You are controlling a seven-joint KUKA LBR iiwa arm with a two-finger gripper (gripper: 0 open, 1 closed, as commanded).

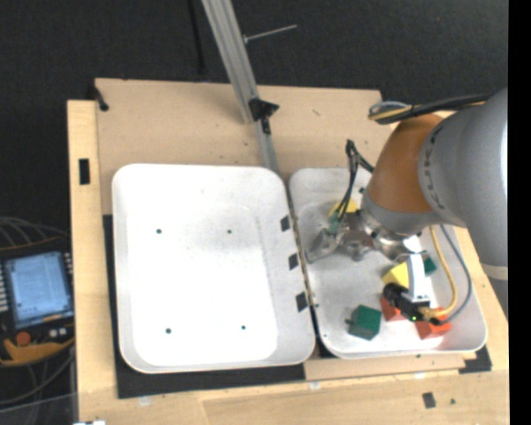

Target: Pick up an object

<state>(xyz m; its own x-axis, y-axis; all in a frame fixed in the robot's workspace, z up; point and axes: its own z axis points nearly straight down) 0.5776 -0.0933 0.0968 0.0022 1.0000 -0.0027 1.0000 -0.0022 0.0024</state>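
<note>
Arm (442, 175) enters from the right of the frame, wrist bent down over the right bin (332, 295). The gripper (325, 241) sits low at that bin's left-centre, close to the wall it shares with the left bin (195, 264). Jaw state: cannot tell, since the metal parts blur together from this angle, and no object shows between them. Candidate objects all lie in the lower right part of the right bin. A green block (365, 321) is on its own at lower centre. A yellow piece (395, 277) lies above and right of it, a red piece (389, 306) is just beside the block's right, and an orange piece (429, 328) is near the bin's lower right corner. Judgement: the step in hand is the approach, with no grasp made yet. The gripper appears to be over bare bin floor, apart from every object. The green block looks the best target because it is the nearest and has free floor on its left and lower sides. To do it well, shift toward the lower right of the frame, centre over the block, and descend with the jaws straddling it on the clear sides. Keep off the red piece and the bin wall. The yellow, red and orange cluster is crowded and partly hidden under the wrist, so it is riskier. Writing: none legible. The pendant (31, 295) at the frame's lower left has a lit bluish screen, but its text is too small to read. No brand marks can be made out on the bins or arm.
</note>
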